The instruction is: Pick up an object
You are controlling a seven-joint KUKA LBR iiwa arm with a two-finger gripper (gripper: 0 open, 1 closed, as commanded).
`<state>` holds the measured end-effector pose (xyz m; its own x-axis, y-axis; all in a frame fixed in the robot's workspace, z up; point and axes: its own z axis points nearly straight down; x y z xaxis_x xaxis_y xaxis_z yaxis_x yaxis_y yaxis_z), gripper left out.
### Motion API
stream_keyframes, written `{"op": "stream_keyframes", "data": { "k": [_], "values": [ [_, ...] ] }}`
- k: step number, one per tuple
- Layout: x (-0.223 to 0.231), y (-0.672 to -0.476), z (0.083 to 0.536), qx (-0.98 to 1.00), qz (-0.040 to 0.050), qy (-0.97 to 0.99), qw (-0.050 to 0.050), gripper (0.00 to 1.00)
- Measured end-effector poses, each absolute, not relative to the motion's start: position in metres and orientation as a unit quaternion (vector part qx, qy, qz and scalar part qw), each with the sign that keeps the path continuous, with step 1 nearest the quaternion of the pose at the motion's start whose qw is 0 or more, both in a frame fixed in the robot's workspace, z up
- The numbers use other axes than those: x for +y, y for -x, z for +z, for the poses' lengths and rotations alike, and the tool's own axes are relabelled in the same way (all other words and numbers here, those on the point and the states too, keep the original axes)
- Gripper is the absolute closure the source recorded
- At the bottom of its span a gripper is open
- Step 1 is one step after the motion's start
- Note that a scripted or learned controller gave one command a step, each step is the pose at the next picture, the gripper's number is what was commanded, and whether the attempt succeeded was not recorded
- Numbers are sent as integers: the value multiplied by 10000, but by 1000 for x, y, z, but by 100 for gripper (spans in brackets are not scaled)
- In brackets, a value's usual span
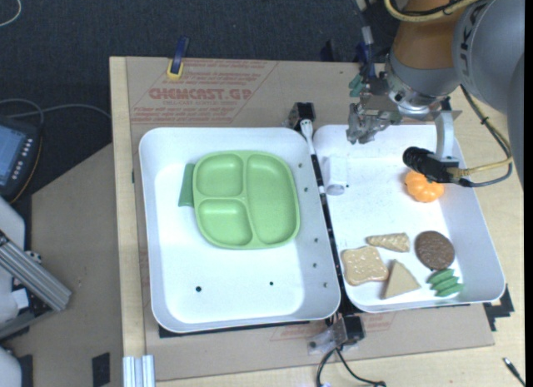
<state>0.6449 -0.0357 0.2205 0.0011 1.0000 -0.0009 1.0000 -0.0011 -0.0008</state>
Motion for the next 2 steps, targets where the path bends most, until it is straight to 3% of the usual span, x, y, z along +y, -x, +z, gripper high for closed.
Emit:
{"op": "stream_keyframes", "data": {
  "k": [2],
  "values": [
    [-39,-636,232,7070,7,-7072,7,100]
  ]
}}
